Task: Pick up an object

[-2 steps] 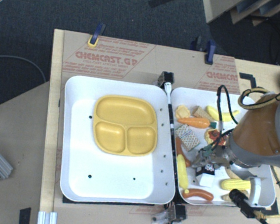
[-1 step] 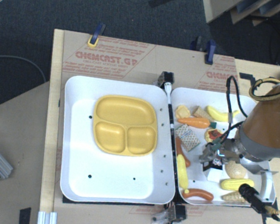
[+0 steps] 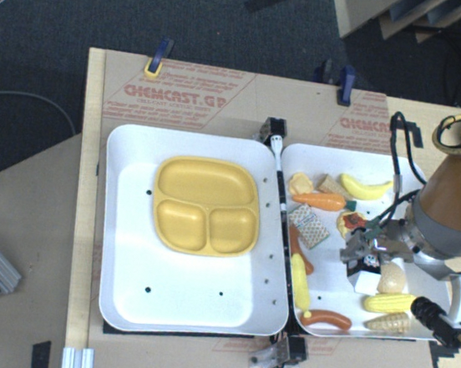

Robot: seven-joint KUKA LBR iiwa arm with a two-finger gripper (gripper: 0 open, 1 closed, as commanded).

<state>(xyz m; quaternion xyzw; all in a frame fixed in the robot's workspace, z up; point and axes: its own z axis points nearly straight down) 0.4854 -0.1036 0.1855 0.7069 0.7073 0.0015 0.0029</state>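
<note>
The right bin (image 3: 335,161) holds several toy foods. A yellow banana (image 3: 365,187) lies at its back, and an orange carrot (image 3: 321,201) sits just in front of it. A grey patterned wedge (image 3: 311,227) lies left of centre. My gripper (image 3: 361,253) hangs low over the middle of this bin, dark and partly hidden by the arm's wrist (image 3: 455,208). Just beneath it sit a white block (image 3: 365,282) and a pale egg-like piece (image 3: 392,279). A red and yellow item (image 3: 350,223) lies just behind the gripper.
A yellow divided plate (image 3: 207,205) rests in the left bin (image 3: 123,232). Along the right bin's front lie a corn cob (image 3: 388,302), a cone (image 3: 387,322), a sausage (image 3: 327,320) and a long yellow piece (image 3: 298,282). Clamps (image 3: 155,60) hold the board's far edge.
</note>
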